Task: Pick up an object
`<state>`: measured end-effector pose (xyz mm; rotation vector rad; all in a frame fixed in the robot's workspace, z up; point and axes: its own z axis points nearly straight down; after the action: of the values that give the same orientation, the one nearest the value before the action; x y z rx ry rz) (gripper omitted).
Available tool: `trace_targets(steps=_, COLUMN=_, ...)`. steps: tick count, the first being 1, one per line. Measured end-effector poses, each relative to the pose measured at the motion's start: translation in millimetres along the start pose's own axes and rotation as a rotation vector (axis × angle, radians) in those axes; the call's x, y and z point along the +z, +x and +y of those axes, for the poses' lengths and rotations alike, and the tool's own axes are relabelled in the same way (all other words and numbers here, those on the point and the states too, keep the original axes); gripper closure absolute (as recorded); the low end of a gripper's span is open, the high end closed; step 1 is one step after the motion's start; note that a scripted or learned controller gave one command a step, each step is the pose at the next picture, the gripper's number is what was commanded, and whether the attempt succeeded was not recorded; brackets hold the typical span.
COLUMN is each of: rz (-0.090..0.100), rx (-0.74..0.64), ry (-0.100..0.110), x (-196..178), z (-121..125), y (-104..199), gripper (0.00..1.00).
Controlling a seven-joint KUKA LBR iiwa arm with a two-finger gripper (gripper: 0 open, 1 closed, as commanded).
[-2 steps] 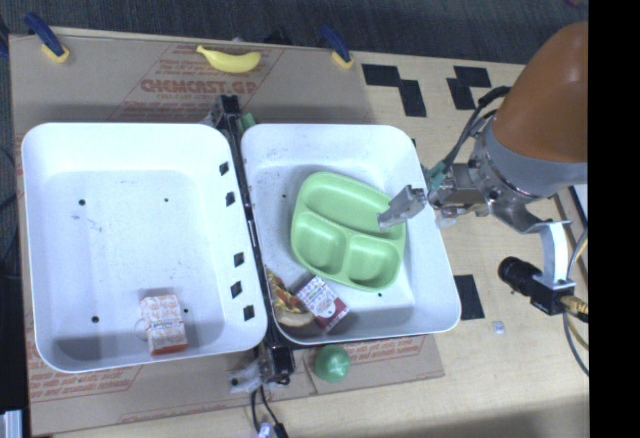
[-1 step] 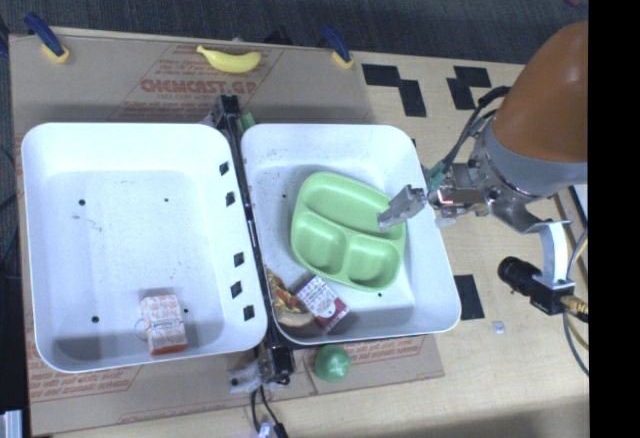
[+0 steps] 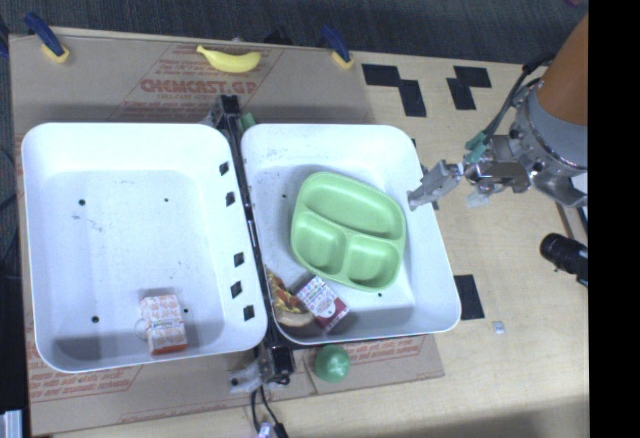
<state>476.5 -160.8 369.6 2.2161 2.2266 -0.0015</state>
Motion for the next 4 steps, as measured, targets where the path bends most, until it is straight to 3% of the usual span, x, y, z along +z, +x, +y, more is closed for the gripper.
trace_targets(steps=1, rz=0.000, rx=0.001, ry=-0.001, x=-74.7, z=15.3, y=-50.9, gripper=0.00)
trace_targets(steps=2, rz=0.001, rx=-0.005, ry=0.000, x=-85.1, z=15.8, y=-49.9, gripper=1.00)
trace_targets(steps=3, rz=0.002, rx=0.000, ry=0.003, x=105.8, z=1.0, y=-24.7, gripper=1.00)
trace_targets(steps=4, rz=0.001, rx=0.000, ry=0.002, x=157.0, z=0.0, y=-9.2, gripper=1.00)
